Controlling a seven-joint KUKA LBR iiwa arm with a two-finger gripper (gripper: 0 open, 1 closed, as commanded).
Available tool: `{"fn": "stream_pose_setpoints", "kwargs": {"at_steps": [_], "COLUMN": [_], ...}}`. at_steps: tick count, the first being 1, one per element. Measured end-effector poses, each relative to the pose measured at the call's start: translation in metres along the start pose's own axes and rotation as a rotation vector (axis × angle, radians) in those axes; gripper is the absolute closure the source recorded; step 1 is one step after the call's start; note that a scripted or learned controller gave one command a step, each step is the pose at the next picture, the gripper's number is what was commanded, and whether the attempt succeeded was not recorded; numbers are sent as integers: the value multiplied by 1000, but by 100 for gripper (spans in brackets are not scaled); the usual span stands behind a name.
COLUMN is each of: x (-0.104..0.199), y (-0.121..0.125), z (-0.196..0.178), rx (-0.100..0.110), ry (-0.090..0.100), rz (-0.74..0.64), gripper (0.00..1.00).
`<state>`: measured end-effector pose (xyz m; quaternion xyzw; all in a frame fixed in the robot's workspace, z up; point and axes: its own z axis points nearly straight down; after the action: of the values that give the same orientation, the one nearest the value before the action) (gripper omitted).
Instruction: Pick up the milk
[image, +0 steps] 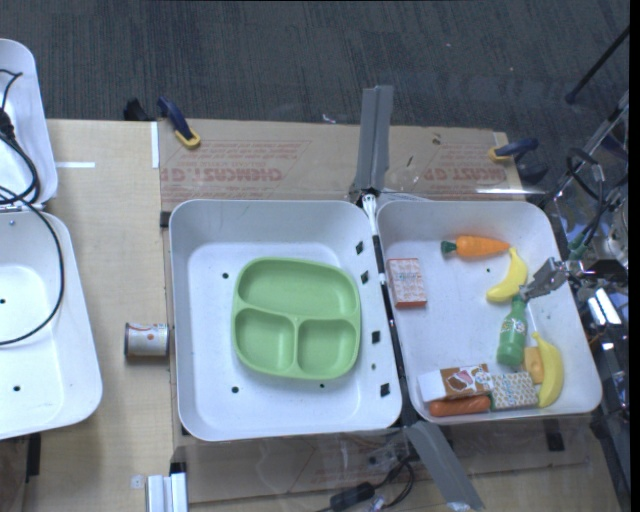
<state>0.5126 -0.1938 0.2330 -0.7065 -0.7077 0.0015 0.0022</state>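
**Right bin, seen from above.** The milk (406, 282), which I take to be the small pale carton with red print, lies flat near the left wall of the right bin (470, 212), about halfway along it and well apart from the other things. With bare floor on every side of it, it should allow a straight approach from above.

My fingers (537, 284) hang at the bin's right edge, close to a banana (509, 277) and above a green bottle (512, 335). Whether they are apart or together I cannot tell, and I see nothing between them. A carrot (478, 246) lies toward the far right corner, and a second banana (547, 370) and a printed box (478, 384) sit along the near wall.

I judge the pick not yet begun: I must first cross the bin leftward to the carton. The left bin (190, 300) holds a green plate (297, 318), which plays no part here.
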Motion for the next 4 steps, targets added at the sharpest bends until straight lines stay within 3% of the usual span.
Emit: {"fn": "stream_pose_setpoints", "kwargs": {"at_steps": [1, 2, 3, 4], "x": [-28, -23, -23, -10], "y": [42, 65, 65, 67], "z": [-61, -97, -97, -130], "rx": [-5, -5, -5, -4], "ry": [-3, -3, -3, -3], "rz": [41, 26, 26, 255], "gripper": [0, 0, 0, 0]}}
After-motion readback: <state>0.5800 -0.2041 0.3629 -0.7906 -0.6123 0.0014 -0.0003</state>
